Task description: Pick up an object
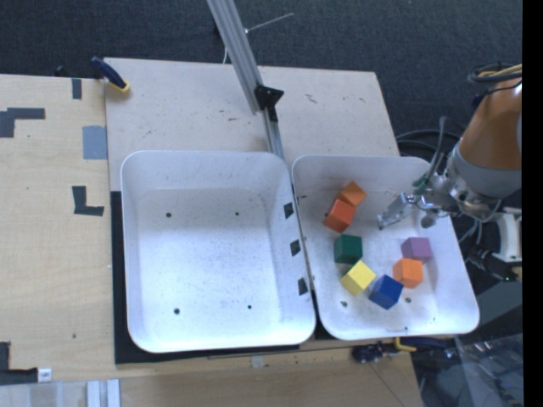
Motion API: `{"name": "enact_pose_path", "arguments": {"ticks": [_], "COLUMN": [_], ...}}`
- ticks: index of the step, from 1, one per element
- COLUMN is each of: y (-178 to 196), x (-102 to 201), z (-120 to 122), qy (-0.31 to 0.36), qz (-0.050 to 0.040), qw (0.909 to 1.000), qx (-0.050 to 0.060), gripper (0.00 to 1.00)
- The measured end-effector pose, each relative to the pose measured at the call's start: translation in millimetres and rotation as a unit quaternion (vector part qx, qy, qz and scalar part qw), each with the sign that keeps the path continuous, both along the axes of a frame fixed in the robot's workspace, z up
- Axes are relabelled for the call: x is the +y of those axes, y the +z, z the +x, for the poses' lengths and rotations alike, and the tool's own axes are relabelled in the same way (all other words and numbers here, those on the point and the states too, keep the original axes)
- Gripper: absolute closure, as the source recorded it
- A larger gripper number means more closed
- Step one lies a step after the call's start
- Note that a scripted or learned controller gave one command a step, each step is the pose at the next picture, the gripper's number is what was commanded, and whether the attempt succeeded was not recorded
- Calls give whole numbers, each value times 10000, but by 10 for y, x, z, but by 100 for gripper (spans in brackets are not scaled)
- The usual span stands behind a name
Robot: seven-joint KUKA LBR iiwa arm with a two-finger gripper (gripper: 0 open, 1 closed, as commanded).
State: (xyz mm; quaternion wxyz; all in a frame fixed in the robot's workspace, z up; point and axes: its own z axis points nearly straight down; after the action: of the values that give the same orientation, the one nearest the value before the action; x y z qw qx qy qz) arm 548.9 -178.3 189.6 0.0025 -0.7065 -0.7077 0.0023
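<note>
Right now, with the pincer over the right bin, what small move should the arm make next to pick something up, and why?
Probably shift the pincer slightly toward the purple block and lower it. The pincer sits over bare floor of the right bin with nothing between its fingers, and the purple block lies close by, slightly apart from the orange block.

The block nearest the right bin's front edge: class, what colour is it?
Blue, seen in the camera view, touching the yellow block.
</note>
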Motion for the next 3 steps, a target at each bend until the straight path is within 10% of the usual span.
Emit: {"name": "enact_pose_path", "arguments": {"ticks": [1, 2, 3], "y": [-635, -497, 48], "x": [-3, 0, -107], "z": [35, 50, 58], "qy": [-1, 7, -6], "qz": [3, 1, -13], "qw": [10000, 10000, 10000], "qx": [7, -20, -55], "gripper": [0, 100, 100]}}
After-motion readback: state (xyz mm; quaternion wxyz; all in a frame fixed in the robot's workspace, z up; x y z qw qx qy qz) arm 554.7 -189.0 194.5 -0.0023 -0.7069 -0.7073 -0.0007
